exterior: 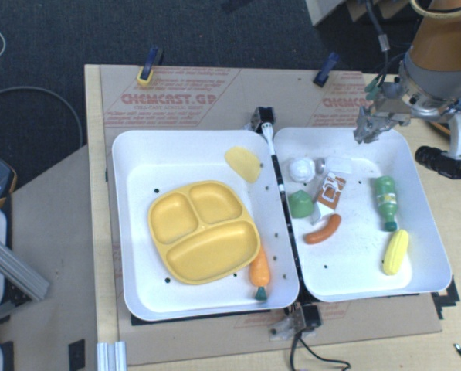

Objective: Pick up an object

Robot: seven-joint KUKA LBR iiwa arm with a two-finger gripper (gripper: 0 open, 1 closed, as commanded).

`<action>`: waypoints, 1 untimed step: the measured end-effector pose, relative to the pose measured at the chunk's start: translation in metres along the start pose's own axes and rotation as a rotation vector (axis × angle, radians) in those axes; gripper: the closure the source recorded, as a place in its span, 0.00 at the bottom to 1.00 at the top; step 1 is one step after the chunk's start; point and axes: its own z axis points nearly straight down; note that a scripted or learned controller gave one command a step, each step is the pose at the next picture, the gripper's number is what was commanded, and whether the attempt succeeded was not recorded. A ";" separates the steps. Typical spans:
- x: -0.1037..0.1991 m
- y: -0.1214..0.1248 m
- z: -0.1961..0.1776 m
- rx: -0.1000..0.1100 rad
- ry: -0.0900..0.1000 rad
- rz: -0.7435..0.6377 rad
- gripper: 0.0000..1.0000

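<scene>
My gripper (367, 132) hangs over the far edge of the right bin (427, 207), with nothing visible between its fingers. Below it in that bin lie a green bottle (384, 201), a yellow corn cob (395, 252), a red-orange sausage (323, 229), a green cup-like piece (300, 204), a white round item (300, 169) and a clear packet with a brown label (330, 188). The left bin (130, 168) holds a yellow divided tray (205, 230), a pale yellow chip-like piece (243, 163) and an orange carrot (259, 270).
Both bins rest on a cardboard sheet (176, 95) held by a blue-yellow clamp (147, 66) and a blue clamp (325, 69) at the far side. A black clip (262, 117) sits where the bins meet. Cables trail at the front (296, 338).
</scene>
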 end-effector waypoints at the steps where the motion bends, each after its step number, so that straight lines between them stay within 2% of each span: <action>1: 0.000 0.001 -0.011 -0.004 -0.002 -0.001 1.00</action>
